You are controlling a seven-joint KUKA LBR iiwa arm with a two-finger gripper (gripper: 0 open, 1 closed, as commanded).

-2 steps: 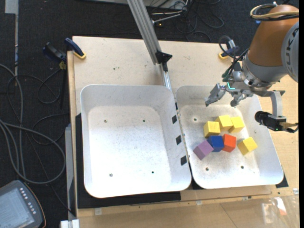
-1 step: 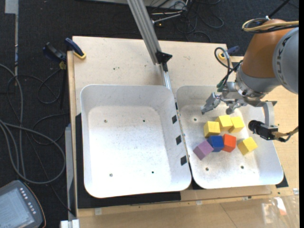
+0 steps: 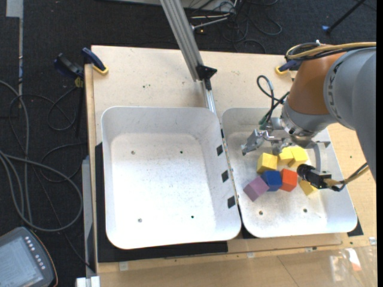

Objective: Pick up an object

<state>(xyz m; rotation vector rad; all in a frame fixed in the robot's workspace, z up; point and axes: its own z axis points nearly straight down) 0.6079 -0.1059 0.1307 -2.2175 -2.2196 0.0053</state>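
Observation:
Several small blocks lie clustered in the right bin (image 3: 335, 217): two yellow blocks (image 3: 268, 161) (image 3: 294, 155), a blue one (image 3: 273, 180), an orange one (image 3: 289, 180), a purple one (image 3: 256, 188) and another yellow one (image 3: 307, 188). My gripper (image 3: 285, 150) hangs low over the far side of this cluster. Its metal fingers (image 3: 254, 142) are spread apart on either side of the upper yellow blocks. The gripper is open and nothing is held between its fingers. The wrist hides the bin floor behind the blocks.
The left bin (image 3: 119, 124) sits beside the right one, with a shared raised rim (image 3: 226, 166) between them. A slanted metal rod (image 3: 182, 31) reaches down to the bins' far edge. Clamps (image 3: 96, 61) sit at the bench's back corners.

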